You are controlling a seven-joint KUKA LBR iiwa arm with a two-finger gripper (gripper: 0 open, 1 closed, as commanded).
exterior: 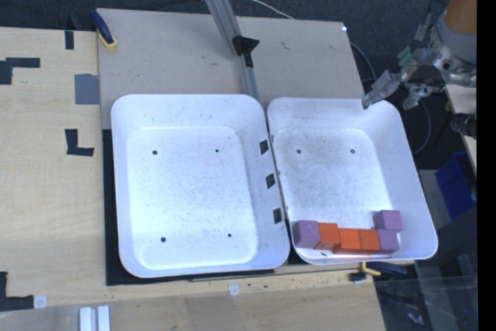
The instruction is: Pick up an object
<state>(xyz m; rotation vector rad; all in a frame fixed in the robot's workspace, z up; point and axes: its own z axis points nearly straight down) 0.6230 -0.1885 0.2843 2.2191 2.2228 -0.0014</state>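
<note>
**A:** Camera view, seen from above at a slant: where do you find the gripper (pixel 385 91)?

**B:** You find it at the upper right, just past the far right corner of the right bin (pixel 403 137). The grey arm (pixel 449 50) enters from the right, and its upper part is cut off by the frame edge, so you see little beyond the wrist and a patch of orange. One dark finger points left and down toward the bin's rim. You cannot tell whether the fingers are spread or closed; they merge into a small blurred shape. You can see nothing between them.

**A:** And the objects to be picked?

**B:** You see them lying in the near right corner of the right bin, well apart from the gripper: a row of blocks packed tight against the front wall. A purple block (pixel 307 232) lies at the left end, orange blocks (pixel 350 239) in the middle, and two more purple blocks (pixel 387 229) at the right end. The edges between them are hard to make out, so you cannot count the orange ones surely.

**A:** The left bin (pixel 186 182)?

**B:** You see its white floor with a few dark dots.
</note>
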